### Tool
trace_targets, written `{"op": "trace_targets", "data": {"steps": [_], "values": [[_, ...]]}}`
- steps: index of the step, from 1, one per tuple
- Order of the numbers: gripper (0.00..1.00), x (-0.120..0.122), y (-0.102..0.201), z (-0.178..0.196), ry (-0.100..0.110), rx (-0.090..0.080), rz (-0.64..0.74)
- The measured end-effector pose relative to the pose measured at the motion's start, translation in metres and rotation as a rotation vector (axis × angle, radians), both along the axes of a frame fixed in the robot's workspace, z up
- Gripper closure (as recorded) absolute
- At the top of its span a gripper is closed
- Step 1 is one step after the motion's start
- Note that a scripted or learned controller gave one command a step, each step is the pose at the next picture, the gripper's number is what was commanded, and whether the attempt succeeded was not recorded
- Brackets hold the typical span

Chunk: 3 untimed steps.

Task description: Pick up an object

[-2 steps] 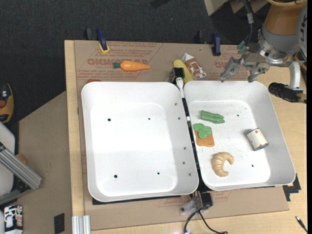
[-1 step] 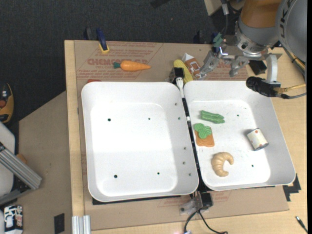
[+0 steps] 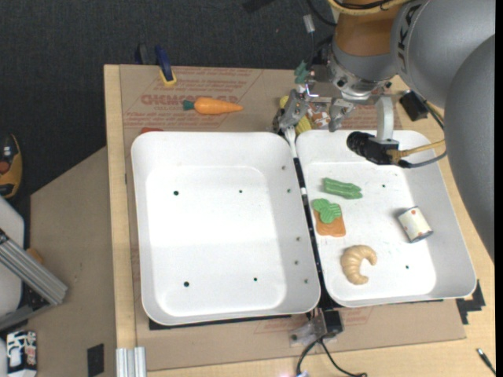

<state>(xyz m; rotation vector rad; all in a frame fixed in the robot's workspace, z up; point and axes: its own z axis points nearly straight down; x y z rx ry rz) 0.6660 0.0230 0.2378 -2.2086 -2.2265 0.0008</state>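
Where the 2 white bins meet at their far corners, the gripper (image 3: 313,115) hangs just above the rims, and whether it is apart or together cannot be told from this angle. Nearest to it, in the right bin (image 3: 458,267), lies a green pod (image 3: 342,188), and just below that an orange slab with a green leaf (image 3: 329,217) close to the bin's left wall. Farther toward the near edge sits a croissant (image 3: 358,263), and a small white cylinder (image 3: 414,223) lies apart on the right side. The left bin (image 3: 143,210) adjoins it. Beyond the bins, a carrot (image 3: 212,106) rests on the table (image 3: 126,93), near a blue and yellow clamp (image 3: 164,66).
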Motion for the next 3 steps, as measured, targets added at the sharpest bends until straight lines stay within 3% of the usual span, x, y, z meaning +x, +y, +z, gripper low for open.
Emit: {"op": "trace_targets", "data": {"steps": [1,2,3], "values": [[1.0,0.001,-0.005,0.013,-0.006,-0.004,-0.006],[1.0,-0.016,0.054,0.151,-0.022,0.0,0.0],[1.0,-0.058,0.116,0.221,-0.014,0.001,0.001]]}}
